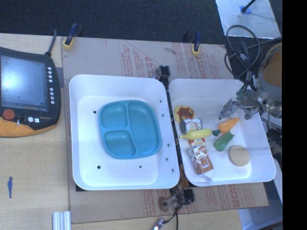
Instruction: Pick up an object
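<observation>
Gripper low over the right bin, above the carrot; fingers spread, nothing between them. Arm cut off at the right. Crowded near the carrot: banana, can, green piece, round cookie, snack packet; red-yellow item hard to identify. Blue plate in the left bin.

Pincer hangs over the right bin beside a carrot.

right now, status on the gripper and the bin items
Gripper over right bin, nothing held. Orange carrot just below it. Green piece and yellow banana crowd close.
</observation>
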`<state>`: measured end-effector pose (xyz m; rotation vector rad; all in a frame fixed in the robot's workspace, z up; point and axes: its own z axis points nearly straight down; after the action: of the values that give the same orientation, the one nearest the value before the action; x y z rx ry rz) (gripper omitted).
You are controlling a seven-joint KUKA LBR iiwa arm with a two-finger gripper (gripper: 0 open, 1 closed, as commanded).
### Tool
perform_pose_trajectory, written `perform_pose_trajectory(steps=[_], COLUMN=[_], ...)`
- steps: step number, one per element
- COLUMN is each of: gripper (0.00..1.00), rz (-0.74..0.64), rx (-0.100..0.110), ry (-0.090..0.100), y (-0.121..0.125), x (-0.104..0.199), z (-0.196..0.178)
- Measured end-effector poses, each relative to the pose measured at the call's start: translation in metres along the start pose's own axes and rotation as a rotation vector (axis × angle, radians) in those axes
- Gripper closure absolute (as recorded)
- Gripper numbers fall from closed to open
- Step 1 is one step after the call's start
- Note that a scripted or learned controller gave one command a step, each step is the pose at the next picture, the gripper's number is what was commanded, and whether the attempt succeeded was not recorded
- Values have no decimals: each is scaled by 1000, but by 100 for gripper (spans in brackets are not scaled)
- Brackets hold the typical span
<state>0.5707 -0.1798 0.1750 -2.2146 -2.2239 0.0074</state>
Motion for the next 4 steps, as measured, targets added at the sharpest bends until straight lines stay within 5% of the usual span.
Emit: perform_pose_trajectory(steps=[1, 2, 3, 4], gripper=[0, 100, 100, 100], rz=[-1, -3, 8, 2], rx=[0, 0, 26, -4], ry=[1, -2, 6, 1], y=[-11, -11, 58, 33], x=[-8, -10, 17, -6], z=[84, 73, 87, 18])
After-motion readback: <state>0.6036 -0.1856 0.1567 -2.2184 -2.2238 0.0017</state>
